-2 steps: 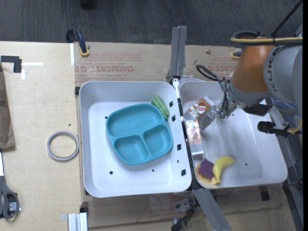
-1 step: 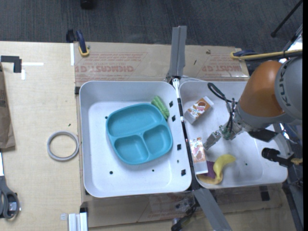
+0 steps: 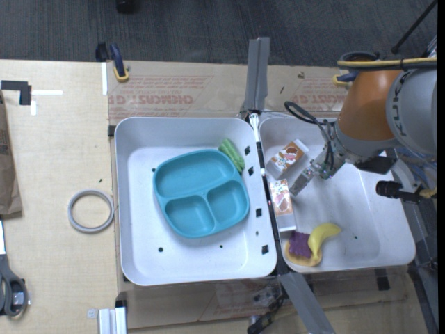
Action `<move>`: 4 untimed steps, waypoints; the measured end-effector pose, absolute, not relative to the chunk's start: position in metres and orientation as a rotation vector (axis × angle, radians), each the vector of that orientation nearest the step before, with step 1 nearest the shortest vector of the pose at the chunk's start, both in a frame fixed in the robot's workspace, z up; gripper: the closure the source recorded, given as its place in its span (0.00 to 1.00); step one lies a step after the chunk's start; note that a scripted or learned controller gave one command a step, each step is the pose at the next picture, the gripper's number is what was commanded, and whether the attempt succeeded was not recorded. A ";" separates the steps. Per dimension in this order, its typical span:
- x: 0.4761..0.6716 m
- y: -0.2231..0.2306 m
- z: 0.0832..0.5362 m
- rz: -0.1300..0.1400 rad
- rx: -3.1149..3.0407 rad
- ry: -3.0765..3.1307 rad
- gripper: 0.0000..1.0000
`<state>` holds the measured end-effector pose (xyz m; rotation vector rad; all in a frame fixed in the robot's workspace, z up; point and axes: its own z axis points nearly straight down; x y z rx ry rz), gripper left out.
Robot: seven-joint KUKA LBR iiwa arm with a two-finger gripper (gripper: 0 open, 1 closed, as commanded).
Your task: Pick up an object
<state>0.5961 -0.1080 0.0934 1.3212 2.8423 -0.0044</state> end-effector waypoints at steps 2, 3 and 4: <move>0.480 -0.109 0.094 -0.005 1.473 2.760 0.00; 0.480 -0.108 0.102 -0.002 1.479 2.763 1.00; 0.488 -0.138 0.096 -0.002 1.831 2.555 1.00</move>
